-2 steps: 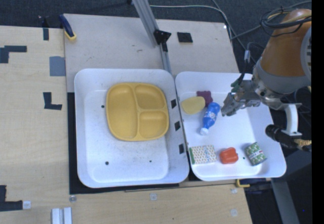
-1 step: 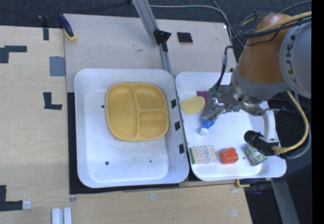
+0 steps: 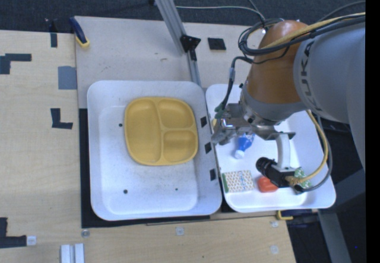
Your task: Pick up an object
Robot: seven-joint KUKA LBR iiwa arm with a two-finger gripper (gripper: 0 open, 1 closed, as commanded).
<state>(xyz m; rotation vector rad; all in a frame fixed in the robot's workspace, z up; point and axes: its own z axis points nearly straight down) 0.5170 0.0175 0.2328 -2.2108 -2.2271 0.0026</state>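
The pale wooden bench (image 3: pixel 35 167) carries two shallow white bins side by side, the left-hand bin (image 3: pixel 98 155) mid-frame and the right-hand bin (image 3: pixel 317 193) at lower right.

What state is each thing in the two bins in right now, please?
yellow divided plate: flat, right way up, compartments bare, in the left bin
blue and white bottle: lying down in the right bin, just beside the pincer
patterned packet: flat, near that bin's front left corner
orange object: on the bin floor, right of the packet, not touching it
pincer: low over the right bin's left side
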